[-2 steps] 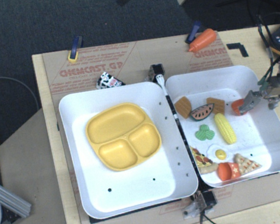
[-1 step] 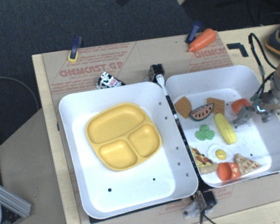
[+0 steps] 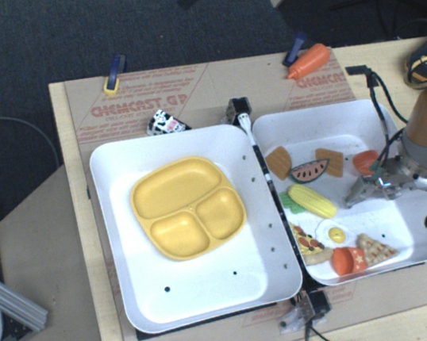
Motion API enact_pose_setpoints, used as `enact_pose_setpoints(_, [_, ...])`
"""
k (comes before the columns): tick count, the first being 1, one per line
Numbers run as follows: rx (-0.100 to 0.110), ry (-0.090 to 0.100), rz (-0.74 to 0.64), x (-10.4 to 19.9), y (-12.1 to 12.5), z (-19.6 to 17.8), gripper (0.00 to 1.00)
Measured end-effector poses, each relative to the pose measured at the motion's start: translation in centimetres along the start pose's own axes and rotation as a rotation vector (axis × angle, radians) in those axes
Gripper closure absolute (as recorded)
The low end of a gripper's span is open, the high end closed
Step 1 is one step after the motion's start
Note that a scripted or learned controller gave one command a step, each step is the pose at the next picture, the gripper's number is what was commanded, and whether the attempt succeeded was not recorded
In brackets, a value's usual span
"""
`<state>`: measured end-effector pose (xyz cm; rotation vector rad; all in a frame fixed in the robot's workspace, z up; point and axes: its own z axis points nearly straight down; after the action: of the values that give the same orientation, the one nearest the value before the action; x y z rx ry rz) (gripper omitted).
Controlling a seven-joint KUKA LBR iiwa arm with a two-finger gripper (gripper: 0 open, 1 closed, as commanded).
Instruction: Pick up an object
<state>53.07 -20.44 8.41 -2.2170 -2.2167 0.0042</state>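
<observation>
Setting: dark carpet around a cardboard-topped bench (image 3: 185,90) bearing two shallow white bins, the left bin (image 3: 121,244) and the right bin (image 3: 419,249).
Likely target: no object is named by the task; nearest the gripper is a red toy piece (image 3: 365,160), near the right bin's far right side, just beyond the tool.
Gripper: the gripper (image 3: 365,190) sits low inside the right bin, over bare white floor, its grey metal parts pointing left toward the food toys; whether the jaws are wide or narrow I cannot tell, and nothing is visibly held.
Step in hand: by my judgement the approach or descent stage, with no grasp made.
Next move: calls for settling on one toy and centring over it, since the tool is over bare floor between pieces.
Other toys in the right bin: a corn cob (image 3: 312,200) to the left, a watermelon slice (image 3: 308,171), a brown cookie-like piece (image 3: 279,162), an orange-brown block (image 3: 330,161), a fried egg (image 3: 334,233), a pizza slice (image 3: 377,249), a red-orange piece (image 3: 342,260).
In the way: toys lie close together along the near edge, so a grab there risks nudging neighbours.
Elsewhere: a yellow divided plate (image 3: 189,206) in the left bin; a toy carrot (image 3: 308,61) on the bench, well apart.
</observation>
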Motion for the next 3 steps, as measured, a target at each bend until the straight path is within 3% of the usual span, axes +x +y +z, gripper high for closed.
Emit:
enact_pose_setpoints(1, [-0.007,-0.003,0.0,-0.1,0.2,-1.4,1.0])
enact_pose_setpoints(3, [-0.013,-0.006,-0.001,-1.1,1.2,-10.7,1.0])
